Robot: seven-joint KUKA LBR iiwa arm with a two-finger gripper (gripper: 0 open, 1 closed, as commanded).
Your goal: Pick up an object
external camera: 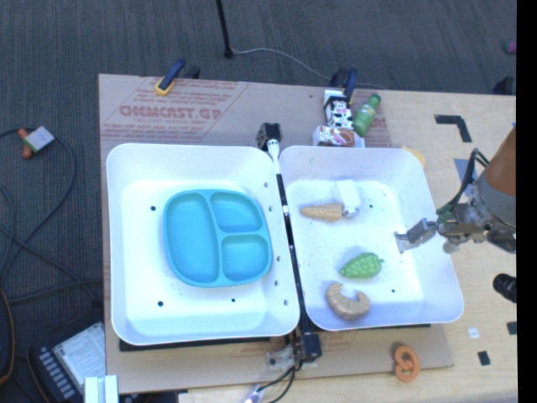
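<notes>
**A:** Three or four small things lie in the right bin (pixel 436 225), and any would do for the task. Nearest the front edge is a tan croissant-like piece (pixel 347 300), curled in a C. It looks like a light, hard plastic toy; I'd judge it stiff, and a little slick.

**B:** Where would you take it?

**A:** Across the thick middle of the arc, not the tapered tips, which would likely squirt out. Just behind it lies the green bunch of grapes (pixel 362 266). Bumpy surface, probably light too; closing across its narrow width should give the better bite.

**B:** And farther back?

**A:** A long tan bread-like piece (pixel 323 212), touching or nearly touching a small white block (pixel 348 196). They are crowded, so that is a poorer choice.

**B:** The pincer?

**A:** The pincer (pixel 414 235) hangs over the right side of that bin, apart from all of these, nothing between its fingers. Whether it is spread or closed I cannot tell.

**B:** The other bin?

**A:** The left bin (pixel 134 166) holds a blue divided plate (pixel 220 236): wide, flat, awkward to pinch. At the counter's (pixel 168 112) far edge stands a green bottle (pixel 366 114).
</notes>
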